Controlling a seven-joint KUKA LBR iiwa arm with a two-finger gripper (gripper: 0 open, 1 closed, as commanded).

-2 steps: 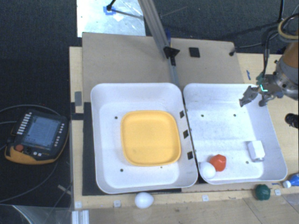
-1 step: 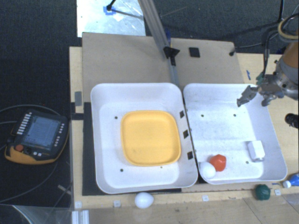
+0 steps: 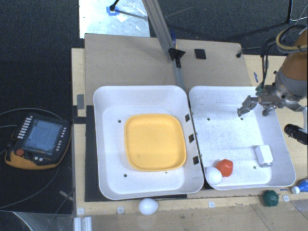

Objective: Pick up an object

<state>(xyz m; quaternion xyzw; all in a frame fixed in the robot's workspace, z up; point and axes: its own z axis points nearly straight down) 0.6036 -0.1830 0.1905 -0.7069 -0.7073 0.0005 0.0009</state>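
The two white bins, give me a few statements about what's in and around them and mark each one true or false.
1. A yellow plate lies in the left bin. True.
2. The red object sits in the left bin. False: it is in the right bin, near its front edge.
3. A white ball rests right beside the red object. True.
4. The hand holds the small white block. False: the block lies on the bin floor, apart from the hand.
5. A white egg-shaped object lies outside the bins, on the bench in front of the left one. True.
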